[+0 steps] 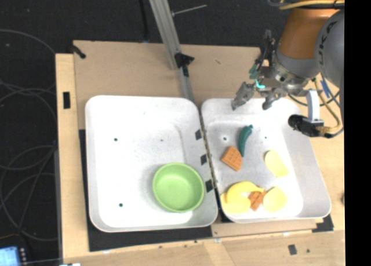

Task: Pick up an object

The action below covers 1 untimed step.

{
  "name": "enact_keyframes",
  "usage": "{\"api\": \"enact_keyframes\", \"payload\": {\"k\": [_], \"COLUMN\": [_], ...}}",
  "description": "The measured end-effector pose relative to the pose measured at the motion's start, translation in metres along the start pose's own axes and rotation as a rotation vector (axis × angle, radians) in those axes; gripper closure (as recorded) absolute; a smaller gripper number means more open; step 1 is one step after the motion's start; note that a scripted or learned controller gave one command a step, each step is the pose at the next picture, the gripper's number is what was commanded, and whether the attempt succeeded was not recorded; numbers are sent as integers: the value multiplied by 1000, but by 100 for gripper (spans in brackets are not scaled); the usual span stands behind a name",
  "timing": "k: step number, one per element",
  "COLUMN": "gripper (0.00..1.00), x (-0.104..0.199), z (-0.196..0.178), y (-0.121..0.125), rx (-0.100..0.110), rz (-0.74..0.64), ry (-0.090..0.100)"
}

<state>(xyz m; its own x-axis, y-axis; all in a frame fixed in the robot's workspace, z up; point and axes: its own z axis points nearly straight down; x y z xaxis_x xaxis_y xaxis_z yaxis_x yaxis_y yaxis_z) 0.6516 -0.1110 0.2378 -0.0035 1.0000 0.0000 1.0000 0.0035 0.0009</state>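
Over on the left, the left bin (116,120) has a green bowl (178,186) near its front right corner. Next, the right bin (290,143) holds an orange waffle piece (232,158), a teal pepper-like item (246,138) just behind it, a yellow chunk (276,164) to the right, and a yellow pile with a small orange bit (255,199) at the front. Gripper (254,101) hovers above the right bin's back edge, fingers spread apart, nothing between them. Nothing picked yet. Risks, as I judge them: coming down here hits the bin rim or bare floor; front items touch each other, so a grab there may knock a neighbour or slip off
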Motion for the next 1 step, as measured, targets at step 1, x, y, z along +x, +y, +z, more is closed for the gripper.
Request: {"api": "enact_keyframes", "payload": {"k": [1], "gripper": [0], "x": [-1], "z": [44], "y": [-6], "rx": [4], "rz": [4], "ry": [-3]}}
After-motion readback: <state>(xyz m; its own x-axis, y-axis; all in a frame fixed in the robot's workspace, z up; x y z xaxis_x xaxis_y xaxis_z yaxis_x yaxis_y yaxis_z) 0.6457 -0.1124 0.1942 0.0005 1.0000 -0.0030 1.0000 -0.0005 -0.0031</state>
